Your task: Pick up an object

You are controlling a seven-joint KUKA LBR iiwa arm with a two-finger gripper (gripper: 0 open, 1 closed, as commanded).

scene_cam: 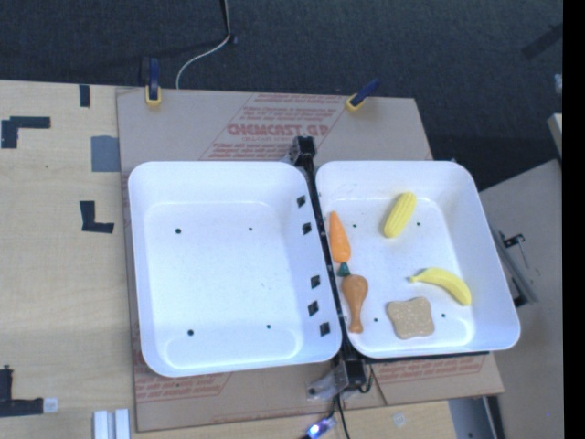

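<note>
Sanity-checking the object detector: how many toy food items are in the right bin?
5. Carrot and drumstick along the left wall, corn upper middle, banana right, bread slice near the front. Nothing looks hidden.

A light wooden table (55, 273) is seen, marked with dark tape pieces (91, 216). A brown cardboard sheet (274, 126) with red print is laid on it, held at its far edge by two clamps (152, 82). Two shallow white bins, the left bin (219, 268) and the right bin (457, 199), are set side by side, touching, on the sheet.
</note>
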